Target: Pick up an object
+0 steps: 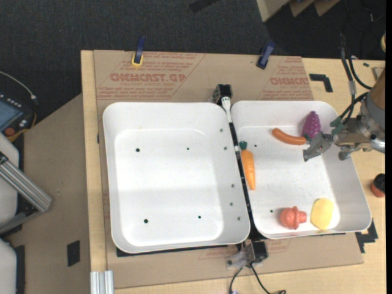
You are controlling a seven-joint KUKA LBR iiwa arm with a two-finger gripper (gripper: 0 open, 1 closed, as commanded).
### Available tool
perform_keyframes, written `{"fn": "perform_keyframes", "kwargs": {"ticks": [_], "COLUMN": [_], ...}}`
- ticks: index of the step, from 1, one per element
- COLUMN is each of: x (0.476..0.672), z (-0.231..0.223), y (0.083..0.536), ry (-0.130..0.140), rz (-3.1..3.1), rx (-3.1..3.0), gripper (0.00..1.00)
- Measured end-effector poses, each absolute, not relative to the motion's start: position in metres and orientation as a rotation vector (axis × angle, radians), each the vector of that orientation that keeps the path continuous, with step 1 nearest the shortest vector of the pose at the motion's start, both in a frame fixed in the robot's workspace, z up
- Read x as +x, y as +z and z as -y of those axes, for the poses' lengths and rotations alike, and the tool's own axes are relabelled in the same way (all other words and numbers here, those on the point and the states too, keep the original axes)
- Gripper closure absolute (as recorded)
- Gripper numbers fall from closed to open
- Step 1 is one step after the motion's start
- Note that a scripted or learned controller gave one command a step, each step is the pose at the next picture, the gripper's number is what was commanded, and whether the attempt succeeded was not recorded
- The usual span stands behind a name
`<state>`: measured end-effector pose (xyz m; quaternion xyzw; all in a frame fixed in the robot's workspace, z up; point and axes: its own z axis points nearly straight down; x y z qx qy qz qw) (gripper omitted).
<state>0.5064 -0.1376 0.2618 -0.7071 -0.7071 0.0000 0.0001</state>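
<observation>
So the gripper [328, 146] was sitting over the right bin [343, 182], coming in from the right edge, with its two dark fingers [313, 149] spread apart and nothing between them. One finger pointed out toward the middle of the bin, the other [344, 153] sat further right near the rim. It looked open, fairly wide.

All the stuff was in the right bin. A purple grape bunch [311, 124] sat near the top right, just above the gripper and close to it. Right beside that, to the left, an orange sausage [288, 137] lay slanted, its right end near the gripper's finger but not touching as far as I could tell. A carrot [248, 168] with a little green top lay along the left wall of that bin, right against the divider between the two bins. Down at the bottom edge there was a red-orange toy [293, 217], couldn't really tell what it was, and a yellow lemon [323, 213] just beside it, pretty much touching.

The left bin [122, 164] was next door on the cardboard sheet [184, 72], which had a blue clip [139, 52] and another clip [266, 54] along its top edge.
</observation>
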Motion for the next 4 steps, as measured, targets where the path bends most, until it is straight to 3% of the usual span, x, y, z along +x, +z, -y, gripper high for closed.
{"fn": "perform_keyframes", "kwargs": {"ticks": [1, 2, 3, 4], "x": [0.48, 0.54, 0.488, 0.488], "z": [0.208, 0.224, 0.222, 0.223], "y": [0.265, 0.265, 0.094, 0.104], "ry": [0.0, -0.003, -0.004, -0.002], "rz": [2.221, 2.228, 2.224, 2.223], "rx": [-2.226, -2.223, -2.218, -2.225], "gripper": [0.0, 0.0, 0.0, 1.0]}}
